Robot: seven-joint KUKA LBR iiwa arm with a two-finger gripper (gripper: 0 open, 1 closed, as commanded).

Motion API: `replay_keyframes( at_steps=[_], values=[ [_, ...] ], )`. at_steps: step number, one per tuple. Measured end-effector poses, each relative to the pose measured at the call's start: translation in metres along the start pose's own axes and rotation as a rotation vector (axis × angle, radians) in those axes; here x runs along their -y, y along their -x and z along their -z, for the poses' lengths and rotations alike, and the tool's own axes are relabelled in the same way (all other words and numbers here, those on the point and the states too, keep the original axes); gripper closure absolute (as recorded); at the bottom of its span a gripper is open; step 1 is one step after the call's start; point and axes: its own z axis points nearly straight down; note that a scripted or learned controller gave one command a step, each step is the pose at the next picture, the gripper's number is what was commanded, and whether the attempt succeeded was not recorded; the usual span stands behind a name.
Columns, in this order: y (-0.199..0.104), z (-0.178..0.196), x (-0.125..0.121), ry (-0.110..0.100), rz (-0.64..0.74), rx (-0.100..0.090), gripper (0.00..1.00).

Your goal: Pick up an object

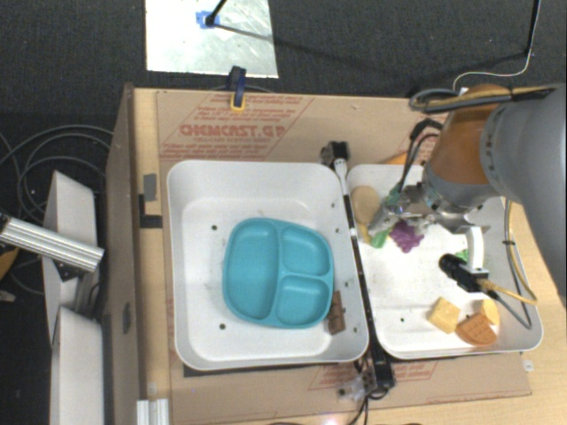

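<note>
My gripper [396, 212] is low over the back left part of the right bin [416, 343], with the grey arm coming in from the right. A purple object [407, 236] lies just under and in front of it. A green object [379, 235] sits beside the purple one to its left. A pale tan round piece [363, 204] rests by the bin's left wall. At the front right of this bin lie a yellow block [443, 313] and an orange piece [478, 328]. I see nothing held.
The left bin [199, 193] holds a blue divided plate [276, 273]. A small brown object [336, 312] lies against that bin's right wall. The bins share a narrow divider close to the gripper.
</note>
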Motion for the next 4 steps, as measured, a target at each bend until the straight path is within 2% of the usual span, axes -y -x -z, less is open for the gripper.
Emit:
replay_keyframes(
  at_steps=[1, 2, 3, 4],
  values=[
    [0.021, -0.017, -0.062, -0.019, 0.001, 0.003, 0.00],
    [0.023, -0.016, 0.017, -0.004, -0.008, 0.000, 0.00],
    [0.096, 0.041, -0.060, 0.015, -0.007, 0.008, 0.00],
    [0.067, -0.016, 0.007, 0.003, -0.009, 0.000, 0.00]
  ],
)
